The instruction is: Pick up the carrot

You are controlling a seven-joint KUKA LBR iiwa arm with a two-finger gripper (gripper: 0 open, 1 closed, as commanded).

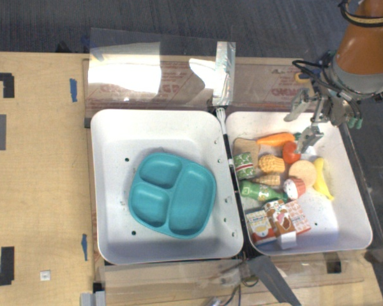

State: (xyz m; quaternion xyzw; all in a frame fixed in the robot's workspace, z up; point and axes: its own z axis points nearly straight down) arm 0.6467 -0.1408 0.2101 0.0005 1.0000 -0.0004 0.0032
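Note:
The carrot [276,139] is a long orange piece lying flat near the back of the right bin [345,231], pointing left to right. My gripper [308,139] hangs from the orange-banded wrist at the upper right. It sits low over the bin, just right of the carrot's thick end and above a small red piece of toy food [290,152]. Nothing is visibly held in it. The carrot rests among other toy food and is apart from the gripper by a small gap.
Packed around the carrot are a bread piece [246,146], a corn cob [271,164], a peach [301,171], a banana [322,178], a green can [244,166] and small boxes [277,220]. The left bin [115,132] holds a teal divided plate [172,194].

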